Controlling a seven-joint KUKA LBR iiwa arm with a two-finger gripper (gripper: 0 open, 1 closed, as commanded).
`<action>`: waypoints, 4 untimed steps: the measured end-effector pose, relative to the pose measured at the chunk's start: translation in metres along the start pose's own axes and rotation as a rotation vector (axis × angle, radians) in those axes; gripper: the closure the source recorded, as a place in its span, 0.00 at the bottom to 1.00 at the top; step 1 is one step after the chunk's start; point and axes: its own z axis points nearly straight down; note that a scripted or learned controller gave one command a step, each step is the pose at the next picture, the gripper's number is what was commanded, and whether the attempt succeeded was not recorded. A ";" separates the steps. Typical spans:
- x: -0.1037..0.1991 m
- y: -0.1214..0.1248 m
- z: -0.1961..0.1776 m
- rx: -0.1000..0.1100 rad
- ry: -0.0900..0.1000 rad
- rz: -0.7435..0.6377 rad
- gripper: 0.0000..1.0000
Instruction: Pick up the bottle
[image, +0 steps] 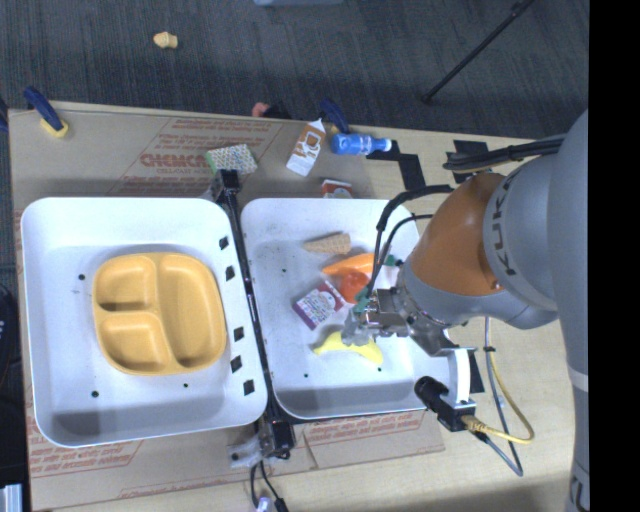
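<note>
Your gripper (362, 318) sits low in the right bin (270, 300), over the yellow banana-shaped toy (345, 347), w/ a purple packet (317, 304) and orange piece (350, 272) beside it; can't tell its state. The blue bottle (352, 144), smooth plastic, lies outside on the cardboard behind the bin, well apart. Left bin holds a yellow divided tray (160, 310).

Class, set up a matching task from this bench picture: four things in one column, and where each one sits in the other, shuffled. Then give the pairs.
Things:
1. yellow divided tray
2. blue bottle
3. banana
4. pincer

Places:
A. in the right bin, near its front
B. in the left bin
C. just above the banana
D. on the bench behind the bins

Pairs: 1-B, 2-D, 3-A, 4-C
</note>
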 end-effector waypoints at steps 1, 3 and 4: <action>-0.048 0.003 -0.035 -0.003 -0.002 0.245 1.00; -0.034 0.002 -0.027 0.002 0.001 -0.019 1.00; -0.032 0.002 -0.026 0.001 0.000 -0.426 1.00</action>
